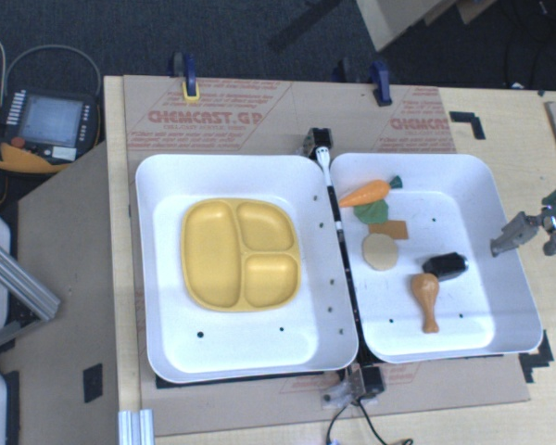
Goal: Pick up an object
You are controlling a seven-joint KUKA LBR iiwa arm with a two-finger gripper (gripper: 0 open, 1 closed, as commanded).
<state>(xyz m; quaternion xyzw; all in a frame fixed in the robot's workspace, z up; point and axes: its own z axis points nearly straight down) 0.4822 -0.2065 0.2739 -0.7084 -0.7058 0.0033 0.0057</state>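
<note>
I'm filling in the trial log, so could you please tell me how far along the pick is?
Nothing looks done yet. The carrot, round beige piece, black piece and drumstick all lie in the right bin. The tool sits at that bin's right rim, beside the toys and touching none. The reach, grasp and lift are all left.

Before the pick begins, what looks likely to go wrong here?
The carrot, green piece and brown block crowd together, so a grab there may catch two or none. The pincer sits at the right bin's rim, so descending there may strike it. The round chicken drumstick might roll away.
</note>
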